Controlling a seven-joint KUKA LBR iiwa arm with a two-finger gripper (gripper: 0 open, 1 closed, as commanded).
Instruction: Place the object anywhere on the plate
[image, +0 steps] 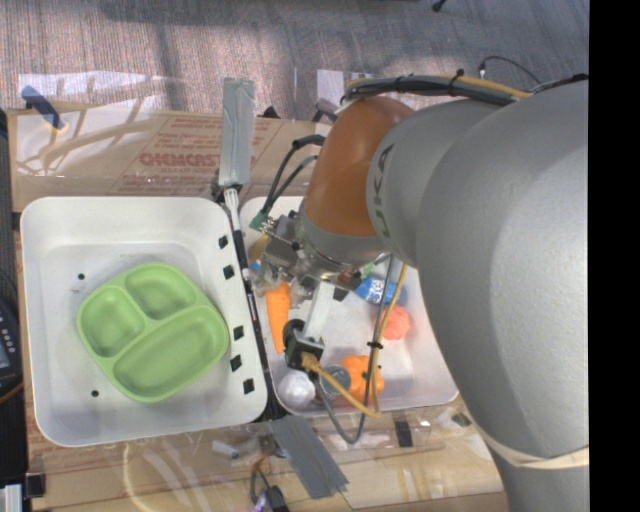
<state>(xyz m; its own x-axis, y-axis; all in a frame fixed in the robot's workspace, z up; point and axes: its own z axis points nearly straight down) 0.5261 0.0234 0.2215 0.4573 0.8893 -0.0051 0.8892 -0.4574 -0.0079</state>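
Plate (168, 350), green, smooth, three rounded compartments

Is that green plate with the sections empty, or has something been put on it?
Empty. The green plate lies in the left bin with all three compartments showing bare green.

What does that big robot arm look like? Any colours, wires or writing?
The arm is bulky, rounded and smooth grey, with a glossy orange band above the wrist, dark lettering beside it, and black cables looping along its outside.
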